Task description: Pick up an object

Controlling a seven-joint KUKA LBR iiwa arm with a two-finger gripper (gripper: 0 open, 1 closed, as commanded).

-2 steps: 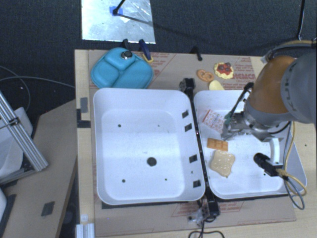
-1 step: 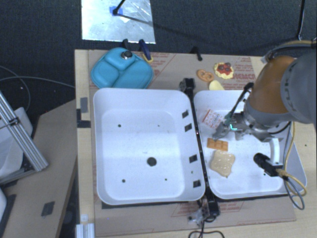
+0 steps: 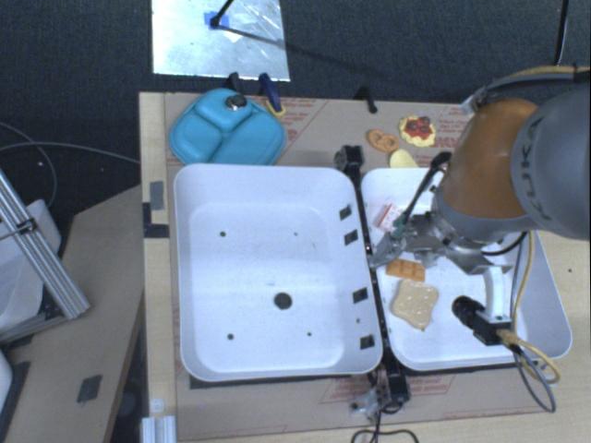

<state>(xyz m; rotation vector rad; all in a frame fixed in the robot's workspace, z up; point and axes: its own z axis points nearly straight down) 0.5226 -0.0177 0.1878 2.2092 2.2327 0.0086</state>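
My gripper (image 3: pixel 395 245) is low over the left side of the right bin (image 3: pixel 545 326), with the grey and orange arm above it hiding much of that bin. Just below the gripper lies a small orange cracker (image 3: pixel 404 269), and whether the gripper touches it is unclear. A pale slice of toast (image 3: pixel 414 304) rests in front of the cracker. A red and white packet (image 3: pixel 382 215) lies behind the gripper near the bin's left wall.
The left bin (image 3: pixel 199 247) stands beside it, sharing a black divider (image 3: pixel 365 247). Behind the bins on the bench sit a blue divided plate (image 3: pixel 226 132), a pretzel (image 3: pixel 381 140), a small pizza toy (image 3: pixel 417 129) and a yellow piece (image 3: pixel 402 160).
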